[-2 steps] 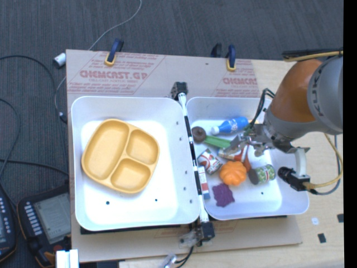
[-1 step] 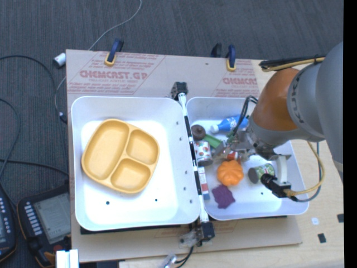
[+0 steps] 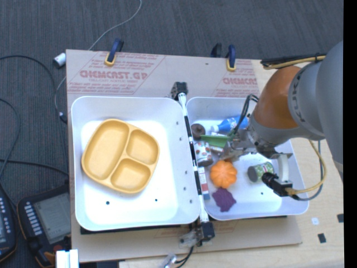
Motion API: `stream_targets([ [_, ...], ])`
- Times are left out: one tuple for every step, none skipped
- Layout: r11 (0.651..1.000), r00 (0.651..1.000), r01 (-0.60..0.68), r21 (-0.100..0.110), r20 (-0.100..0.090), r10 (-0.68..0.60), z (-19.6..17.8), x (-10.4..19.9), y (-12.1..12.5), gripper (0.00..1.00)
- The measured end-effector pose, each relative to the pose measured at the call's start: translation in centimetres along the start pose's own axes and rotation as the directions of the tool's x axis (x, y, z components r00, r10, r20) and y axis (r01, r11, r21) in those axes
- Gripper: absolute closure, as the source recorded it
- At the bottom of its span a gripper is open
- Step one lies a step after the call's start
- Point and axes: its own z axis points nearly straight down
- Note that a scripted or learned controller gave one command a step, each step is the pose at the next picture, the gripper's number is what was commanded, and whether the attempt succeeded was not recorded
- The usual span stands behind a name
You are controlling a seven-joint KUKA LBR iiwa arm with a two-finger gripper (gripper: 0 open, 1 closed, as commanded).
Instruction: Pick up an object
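The right bin (image 3: 290,205) holds an orange pumpkin-shaped toy (image 3: 223,173), a purple piece (image 3: 224,199), a green-labelled can (image 3: 260,171) lying on its side, a blue object (image 3: 228,124) and some small items near the divider (image 3: 202,149). My gripper (image 3: 235,148) reaches down into this bin just above the orange toy, among the small items. The arm's wrist covers much of the gripper.
The left bin (image 3: 95,205) holds a yellow three-compartment plate (image 3: 120,156). A black cable connector (image 3: 277,184) hangs off the wrist over the right bin. Clamps (image 3: 230,57) sit on the board's far edge. A pendant (image 3: 42,219) lies at lower left.
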Motion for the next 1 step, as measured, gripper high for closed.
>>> stream_targets([
  [1.000, 1.000, 0.002, -0.002, 0.000, -0.002, -8.00, 7.35, -4.21, 1.00],
])
